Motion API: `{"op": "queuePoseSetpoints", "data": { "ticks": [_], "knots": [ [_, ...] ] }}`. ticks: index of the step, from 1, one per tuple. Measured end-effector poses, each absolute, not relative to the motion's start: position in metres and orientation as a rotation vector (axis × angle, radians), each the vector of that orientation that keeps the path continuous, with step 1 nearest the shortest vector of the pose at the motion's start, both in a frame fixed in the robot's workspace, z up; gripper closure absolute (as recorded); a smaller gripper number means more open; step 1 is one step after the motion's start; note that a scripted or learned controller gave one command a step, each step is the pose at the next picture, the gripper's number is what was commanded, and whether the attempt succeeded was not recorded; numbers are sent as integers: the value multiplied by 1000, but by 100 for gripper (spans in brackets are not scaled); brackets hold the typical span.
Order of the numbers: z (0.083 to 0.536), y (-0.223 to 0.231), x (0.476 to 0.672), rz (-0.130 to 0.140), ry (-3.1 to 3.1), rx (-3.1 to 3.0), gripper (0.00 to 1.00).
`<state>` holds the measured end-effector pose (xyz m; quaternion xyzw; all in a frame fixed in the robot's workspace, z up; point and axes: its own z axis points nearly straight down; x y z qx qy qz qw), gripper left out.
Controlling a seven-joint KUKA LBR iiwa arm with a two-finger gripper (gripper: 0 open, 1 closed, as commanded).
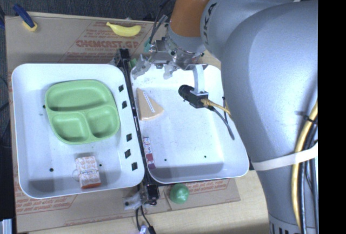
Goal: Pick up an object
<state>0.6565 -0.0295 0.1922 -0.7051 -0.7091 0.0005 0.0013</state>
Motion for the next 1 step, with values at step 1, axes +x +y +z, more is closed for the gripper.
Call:
{"op": "queuePoseSetpoints", "data": {
  "ticks": [1],
  "knots": [
    [90, -98, 653, 8, -2223, -2214, 0]
  ]
}}
